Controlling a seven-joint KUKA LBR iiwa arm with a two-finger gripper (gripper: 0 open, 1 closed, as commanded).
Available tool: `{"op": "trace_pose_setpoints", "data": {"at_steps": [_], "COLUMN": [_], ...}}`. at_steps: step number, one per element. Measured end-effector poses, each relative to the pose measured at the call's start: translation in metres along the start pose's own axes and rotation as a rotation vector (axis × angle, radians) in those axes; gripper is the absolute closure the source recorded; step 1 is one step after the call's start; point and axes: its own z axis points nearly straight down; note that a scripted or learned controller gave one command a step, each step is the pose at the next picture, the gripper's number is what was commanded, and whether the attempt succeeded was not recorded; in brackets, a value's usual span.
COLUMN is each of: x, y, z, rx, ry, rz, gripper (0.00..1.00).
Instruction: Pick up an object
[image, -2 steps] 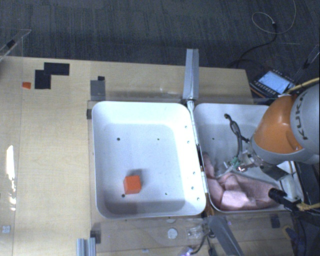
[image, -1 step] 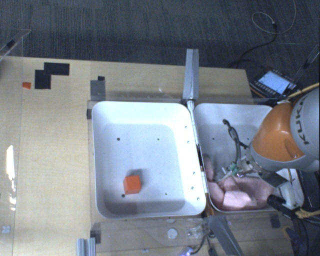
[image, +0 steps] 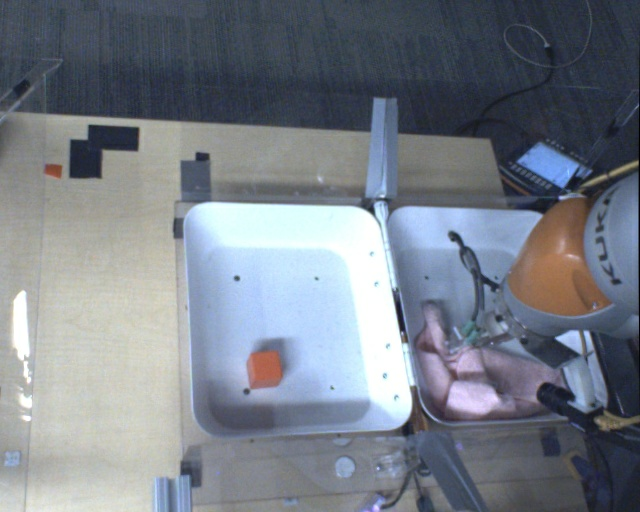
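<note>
Bins sit side by side on a pale wooden bench (image: 100, 330), two shallow white ones that share a metal divider (image: 382, 150) between them. In the left bin (image: 200, 300) a small orange block (image: 265, 369) lies alone near the front edge, a little left of the middle, well apart from the walls. In the right bin (image: 430, 250) a pink soft object (image: 470, 385), which looks like cloth or a plush thing, lies against the front edge and fills much of the front half.

The arm (image: 570, 270), grey with its orange band, reaches over the right side of the right bin. The gripper (image: 468, 335) is low over the back part of the pink object, touching it or just above it; I cannot tell which, and I cannot tell if the pincer is apart or together, because the wrist and a dark cable (image: 470, 265) cover it partly.

On the bench near the far left corner there are black flat pieces (image: 100, 148) and a tiny orange square (image: 53, 171). Behind the bench the floor is dark carpet (image: 250, 50), with a thin cable loop (image: 540, 42) and a device with a lit screen (image: 545, 165) at the back right.
</note>
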Motion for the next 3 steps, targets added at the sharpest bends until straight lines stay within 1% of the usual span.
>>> {"op": "trace_pose_setpoints", "data": {"at_steps": [1, 2, 3], "x": [-0.023, -0.022, -0.022], "y": [0.041, 0.041, 0.066], "z": [-0.124, -0.124, -0.171], "rx": [0.026, 0.027, 0.024], "ry": [0.012, 0.012, 0.012], "rz": [0.080, 0.080, 0.052], "gripper": [1.00, 0.00, 0.00]}}
